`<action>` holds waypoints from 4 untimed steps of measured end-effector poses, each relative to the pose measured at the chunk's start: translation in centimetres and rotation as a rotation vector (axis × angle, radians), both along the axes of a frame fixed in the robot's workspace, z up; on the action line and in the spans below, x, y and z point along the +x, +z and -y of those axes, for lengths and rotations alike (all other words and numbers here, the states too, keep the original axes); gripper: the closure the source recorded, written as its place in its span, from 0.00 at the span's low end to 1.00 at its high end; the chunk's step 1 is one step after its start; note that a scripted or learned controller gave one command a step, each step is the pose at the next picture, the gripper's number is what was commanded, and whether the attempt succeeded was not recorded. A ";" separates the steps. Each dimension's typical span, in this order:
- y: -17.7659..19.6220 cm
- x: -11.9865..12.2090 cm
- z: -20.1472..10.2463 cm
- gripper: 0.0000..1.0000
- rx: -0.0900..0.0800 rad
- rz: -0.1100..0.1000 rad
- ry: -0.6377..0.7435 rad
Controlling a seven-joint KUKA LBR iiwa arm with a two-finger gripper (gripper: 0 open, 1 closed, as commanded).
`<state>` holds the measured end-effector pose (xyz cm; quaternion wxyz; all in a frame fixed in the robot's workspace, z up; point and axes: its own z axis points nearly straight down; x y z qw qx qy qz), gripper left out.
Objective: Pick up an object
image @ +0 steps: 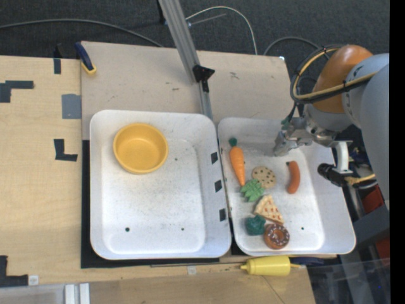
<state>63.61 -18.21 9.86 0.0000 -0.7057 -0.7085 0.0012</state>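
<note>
A: So, where's the gripper [283,145]?

B: Over the right bin [329,230], upper part, near its back wall. Arm [354,87] comes in from the right, orange band up top. Fingers are a small grey blur pointing down-left; can't tell if they're apart or together. Nothing visible between them.

A: Closest object?

B: Sausage [293,177], just below and right of the gripper tip, lying on the bin floor, upright-ish. Apart from the gripper as far as I can see.

A: Rest of that bin?

B: Carrot [237,164] along the left side, green top toward the back. Cookie [263,176] just right of it. Green leafy piece [252,189] touching the cookie's lower edge. Pizza slice [269,209] below that. Dark teal lump [255,225], shape hard to make out. Donut [276,236] beside it, near the front wall.

A: Left bin?

B: Left bin [158,233] holds a yellow bowl [140,147], upper left corner, upright.

A: Anything cut off?

B: Yellow bottle [270,266] lies on the bench just in front of the right bin, on its side. Metal pole [183,37] runs out of the top edge. Arm body is cropped at the right, cables [316,62] partly hide the wrist
</note>
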 end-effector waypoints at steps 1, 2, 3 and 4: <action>4.3 -0.1 0.1 1.00 0.001 0.005 -0.003; 8.9 -0.5 0.7 1.00 0.000 0.005 -0.003; 15.1 -0.6 1.2 1.00 -0.001 0.007 -0.002; 14.1 -0.9 -4.3 1.00 0.002 0.000 0.002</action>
